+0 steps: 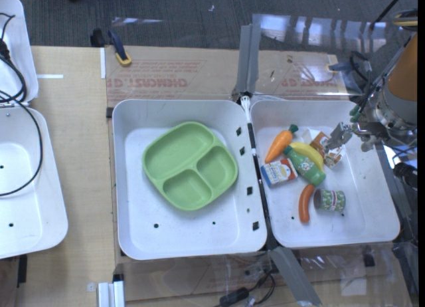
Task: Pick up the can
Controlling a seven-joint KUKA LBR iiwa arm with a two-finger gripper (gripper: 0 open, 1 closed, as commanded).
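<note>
Your can [330, 200] lies on its side near the front of the right bin [382, 232], just beside the lower end of the sausage [305, 203] and just below the green bottle [307, 165]. Judge it a small, stiff, light toy tin with a smooth rounded wall, so it will likely roll or slip if you nudge it off-centre. Take it across the curved body at mid-length, fingers straddling the round sides, coming from above; the sausage side is crowded, so watch you do not pinch that too.

The gripper [343, 133] hangs over the back of the right bin, above a red-and-white packet [327, 149]. Its state is beyond telling: the metalwork there is a blur of grey against the white.

The can's label is too small to read, and its ends are hard to make out. The banana [307, 153] partly hides the packet. The arm [400, 96] is cut off at the right. The carrot [278, 145], the carton [278, 173] and the green plate [191, 165] in the left bin [126, 166] lie plain.
</note>
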